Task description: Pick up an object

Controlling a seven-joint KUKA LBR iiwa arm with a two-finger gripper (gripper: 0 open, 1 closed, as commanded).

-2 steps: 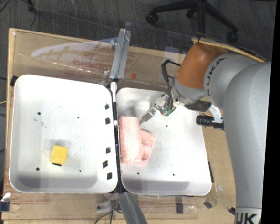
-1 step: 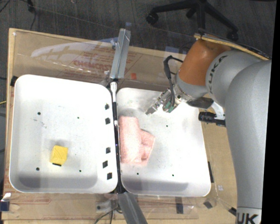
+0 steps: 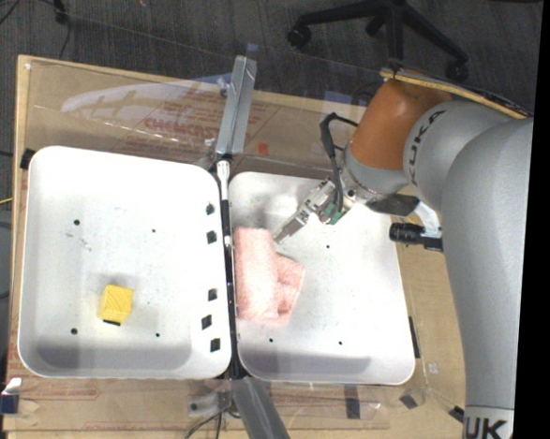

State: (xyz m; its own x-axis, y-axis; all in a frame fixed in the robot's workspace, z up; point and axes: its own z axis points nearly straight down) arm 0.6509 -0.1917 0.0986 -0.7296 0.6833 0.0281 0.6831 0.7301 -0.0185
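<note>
Nothing is picked up yet. The gripper (image 3: pixel 298 220) hangs above the right bin (image 3: pixel 372 305), just beside the pink cloth (image 3: pixel 263 277) lying on its floor; I cannot tell its jaw state. A yellow block (image 3: pixel 116 304) sits in the left bin (image 3: pixel 70 190). The 2 bins rest on a bench (image 3: pixel 124 100) over dark carpet (image 3: pixel 130 16); a chair base (image 3: pixel 387 29) stands behind.

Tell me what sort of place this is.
Likely a robotics lab grasping cell: a grey arm reaches over two white bins on a bench, an office chair base stands behind, and cables trail on the carpet.
</note>
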